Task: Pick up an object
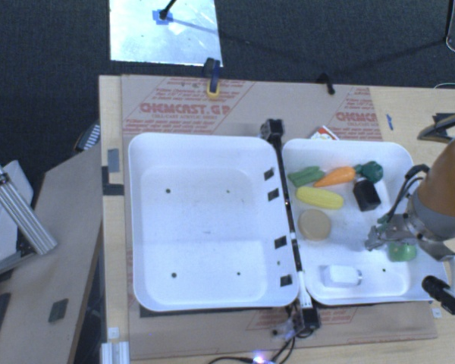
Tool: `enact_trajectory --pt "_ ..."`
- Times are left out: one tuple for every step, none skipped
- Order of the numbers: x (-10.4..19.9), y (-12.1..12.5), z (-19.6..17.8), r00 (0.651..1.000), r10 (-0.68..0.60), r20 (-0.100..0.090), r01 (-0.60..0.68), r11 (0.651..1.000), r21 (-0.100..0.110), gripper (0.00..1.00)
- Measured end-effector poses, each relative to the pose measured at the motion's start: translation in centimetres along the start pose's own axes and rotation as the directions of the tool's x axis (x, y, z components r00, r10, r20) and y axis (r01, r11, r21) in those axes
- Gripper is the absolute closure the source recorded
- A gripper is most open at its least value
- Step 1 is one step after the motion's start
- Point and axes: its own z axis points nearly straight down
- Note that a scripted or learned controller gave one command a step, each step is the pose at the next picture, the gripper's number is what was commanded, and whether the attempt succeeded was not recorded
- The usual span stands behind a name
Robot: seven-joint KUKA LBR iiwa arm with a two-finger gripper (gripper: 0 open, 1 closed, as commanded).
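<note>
Green block point(401, 252) just under my pincer point(384, 239) | grip state: cannot tell | risk: bin wall point(409, 288) close, block may skid away.

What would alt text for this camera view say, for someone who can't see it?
A grey robot arm reaches from the right into the right bin, its gripper low beside a small green object. That bin also holds a carrot, a yellow piece, a tan disc, a black block and a white item. The left bin sits alongside.
</note>
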Motion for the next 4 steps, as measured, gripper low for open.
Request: enact_trajectory --pt "-1.5 11.3 1.9 1.0 -0.001 0.006 0.001 1.0 -0.002 1.0" --pt "-2.9 -0.6 2.0 1.0 0.013 0.001 -0.013 1.0 0.011 1.0" --pt "-2.7 2.4 1.9 1.0 0.001 0.004 -0.001 1.0 0.0 1.0" --pt "-2.0 13.4 0.4 1.0 -0.001 -0.006 0.001 0.998 0.057 1.0"
